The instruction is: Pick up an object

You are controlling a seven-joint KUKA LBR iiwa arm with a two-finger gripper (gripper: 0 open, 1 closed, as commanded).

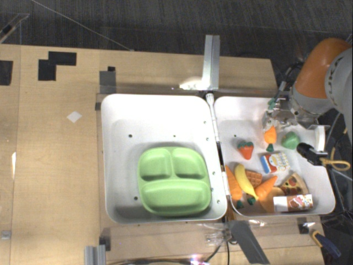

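My gripper [274,120] hangs over the far part of the right bin [242,110], at the end of the grey arm with the orange band [322,65]. Directly below it, and touching or nearly touching it, is a small orange toy [269,134] with a teal bit [271,147] beside it; whether the toy is gripped is hidden. A green toy [290,141] lies just to the right. Nearer the front lie a red strawberry-like toy [245,149], a small white and red carton [275,162], a banana [244,181], a waffle [254,178] and a carrot [265,187].
The left bin [121,120] holds a green divided plate [174,179]. A pizza slice [293,184] and a white box [293,203] crowd the right bin's front corner. A metal post [212,59] stands behind the divider between the bins.
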